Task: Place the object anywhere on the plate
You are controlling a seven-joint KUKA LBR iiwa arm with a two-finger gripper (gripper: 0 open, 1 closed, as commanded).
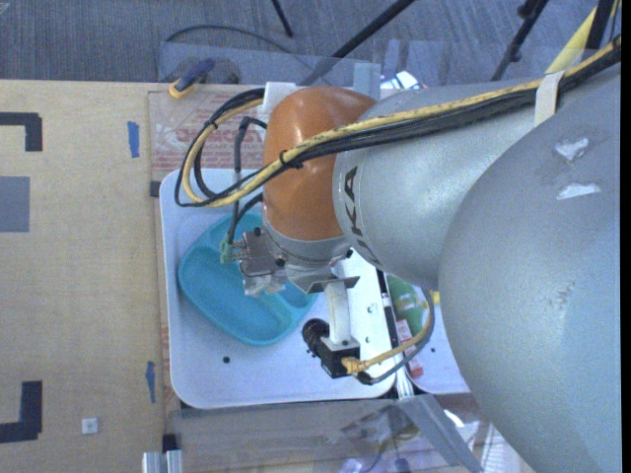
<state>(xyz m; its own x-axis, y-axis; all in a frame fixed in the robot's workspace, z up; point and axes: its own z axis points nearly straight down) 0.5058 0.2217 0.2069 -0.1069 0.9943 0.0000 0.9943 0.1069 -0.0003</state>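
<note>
A light blue oval plate lies in the left white bin, near its left side. The arm's orange band and wrist hang directly over the plate's right half and hide it. The gripper points down over the plate's right part, and its fingertips are hidden by the wrist body. I cannot see any object between the fingers or on the visible part of the plate.
The big grey arm covers the right bin and most of the right side. A green item peeks out beside the arm near the divider. Black and yellow cables loop over the bin's top left. Wooden bench surface lies to the left.
</note>
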